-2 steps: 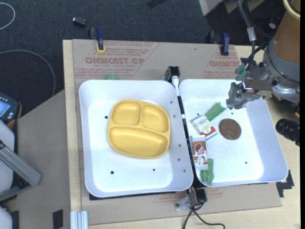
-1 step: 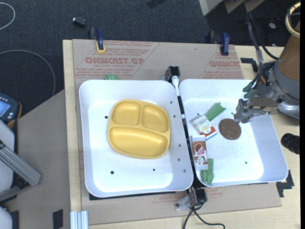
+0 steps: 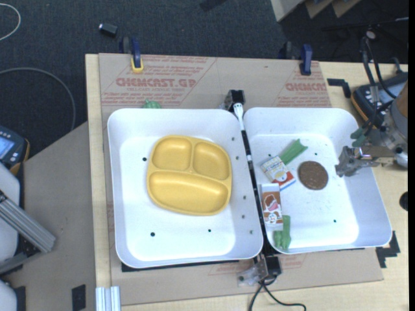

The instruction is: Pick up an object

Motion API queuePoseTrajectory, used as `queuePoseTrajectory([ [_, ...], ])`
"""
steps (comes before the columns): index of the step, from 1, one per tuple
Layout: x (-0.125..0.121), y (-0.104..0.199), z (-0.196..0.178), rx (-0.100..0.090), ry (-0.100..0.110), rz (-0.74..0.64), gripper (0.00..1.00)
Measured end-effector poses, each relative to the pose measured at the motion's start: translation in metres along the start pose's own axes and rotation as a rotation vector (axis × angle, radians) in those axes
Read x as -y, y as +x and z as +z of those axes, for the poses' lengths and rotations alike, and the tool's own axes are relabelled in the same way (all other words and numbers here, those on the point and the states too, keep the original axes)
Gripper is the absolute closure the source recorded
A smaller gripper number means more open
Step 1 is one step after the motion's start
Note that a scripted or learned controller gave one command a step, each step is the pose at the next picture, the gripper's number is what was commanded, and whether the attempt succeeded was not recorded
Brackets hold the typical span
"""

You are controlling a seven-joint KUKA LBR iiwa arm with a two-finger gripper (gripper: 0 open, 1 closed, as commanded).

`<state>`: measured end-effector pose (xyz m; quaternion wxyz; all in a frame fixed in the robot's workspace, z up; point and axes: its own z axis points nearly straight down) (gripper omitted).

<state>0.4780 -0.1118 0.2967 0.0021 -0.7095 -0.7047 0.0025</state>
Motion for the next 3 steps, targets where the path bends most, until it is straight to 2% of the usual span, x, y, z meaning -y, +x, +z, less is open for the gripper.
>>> queuePoseTrajectory([
  [1, -0.001, 0.066, 0.031, -0.004, -0.002, -0.013, 1.00],
  [2, -0.001, 0.080, 0.030, -0.002, -0.004, -0.009, 1.00],
  [3, 0.002, 0.171, 0.117, -0.004, 0.005, -0.016, 1.00],
])
